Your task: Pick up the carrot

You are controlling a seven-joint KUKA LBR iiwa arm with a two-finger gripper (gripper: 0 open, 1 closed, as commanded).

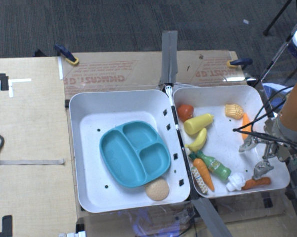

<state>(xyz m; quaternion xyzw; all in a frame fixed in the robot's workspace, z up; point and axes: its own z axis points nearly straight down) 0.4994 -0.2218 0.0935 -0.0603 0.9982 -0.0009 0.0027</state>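
Orange carrot (203, 173): lay in right bin (214, 93), near front wall, touching green bottle (214, 167).
Pincer (255, 157): hovered over right bin's right side, fingers spread wide, gripping nothing, apart from carrot.
Left bin (85, 144): held blue plate (134, 153).

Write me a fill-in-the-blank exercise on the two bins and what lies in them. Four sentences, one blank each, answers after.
1. The blue divided plate lies in the ____ bin.
2. The round tan ball touches the plate's ____ edge.
3. The carrot lies right beside the ____ bottle.
4. The gripper hangs over the ____ bin.

Answers: left; lower; green; right
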